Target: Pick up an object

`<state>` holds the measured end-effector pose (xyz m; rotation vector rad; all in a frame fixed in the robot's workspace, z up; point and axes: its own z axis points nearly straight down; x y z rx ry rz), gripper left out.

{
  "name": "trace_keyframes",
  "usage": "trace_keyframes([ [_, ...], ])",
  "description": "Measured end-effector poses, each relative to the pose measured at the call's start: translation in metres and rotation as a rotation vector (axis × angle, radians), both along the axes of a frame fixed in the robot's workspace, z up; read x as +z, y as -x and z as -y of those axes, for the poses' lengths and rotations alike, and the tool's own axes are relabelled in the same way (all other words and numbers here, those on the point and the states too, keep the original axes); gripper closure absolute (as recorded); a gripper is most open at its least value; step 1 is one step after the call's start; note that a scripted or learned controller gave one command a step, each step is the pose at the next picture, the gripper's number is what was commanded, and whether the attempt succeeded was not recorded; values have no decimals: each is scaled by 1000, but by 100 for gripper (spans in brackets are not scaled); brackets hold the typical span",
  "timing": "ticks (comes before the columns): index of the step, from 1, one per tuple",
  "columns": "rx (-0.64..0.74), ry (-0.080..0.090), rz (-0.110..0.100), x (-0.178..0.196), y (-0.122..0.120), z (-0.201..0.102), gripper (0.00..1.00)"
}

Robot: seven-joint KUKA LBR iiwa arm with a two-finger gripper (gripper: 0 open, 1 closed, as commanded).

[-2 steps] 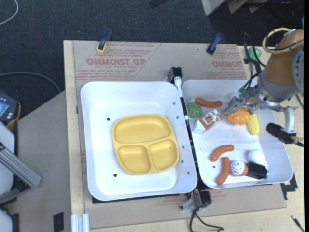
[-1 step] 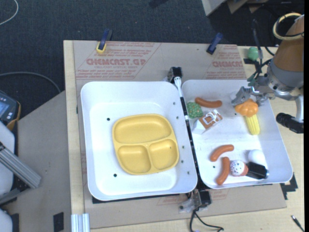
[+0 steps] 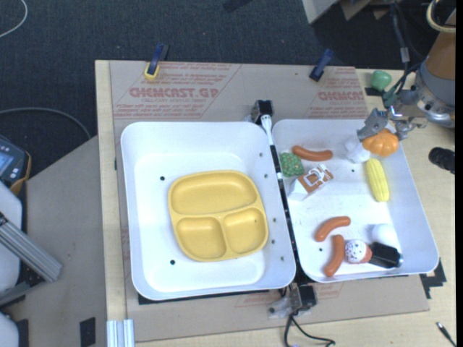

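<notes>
My gripper (image 3: 384, 130) hangs over the far right corner of the right bin (image 3: 423, 226). An orange fruit (image 3: 381, 144) sits between its fingertips, and the gripper is shut on it. The same bin holds a yellow corn cob (image 3: 377, 179), a red sausage (image 3: 312, 152) at the far side, two more sausages (image 3: 332, 228) (image 3: 334, 255) at the near side, a green toy (image 3: 291, 165), a brown and white box (image 3: 315, 179), a spotted white ball (image 3: 355, 250) and a black piece (image 3: 385, 255).
The left bin (image 3: 137, 194) bears a yellow compartment tray (image 3: 217, 214). A divider with a black clip (image 3: 264, 110) runs between the bins. A green thing (image 3: 381, 79) lies on the bench beyond the right bin. Blue clamps (image 3: 155, 58) (image 3: 321, 65) hold the board's far edge.
</notes>
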<state>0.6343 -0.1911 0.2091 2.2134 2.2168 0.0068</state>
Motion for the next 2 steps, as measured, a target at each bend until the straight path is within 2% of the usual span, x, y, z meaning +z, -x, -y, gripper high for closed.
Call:
trace_keyframes([
  [1,0,-1,-4,17,-1,0,100],
  [2,1,-5,-12,20,28,-39,100],
])
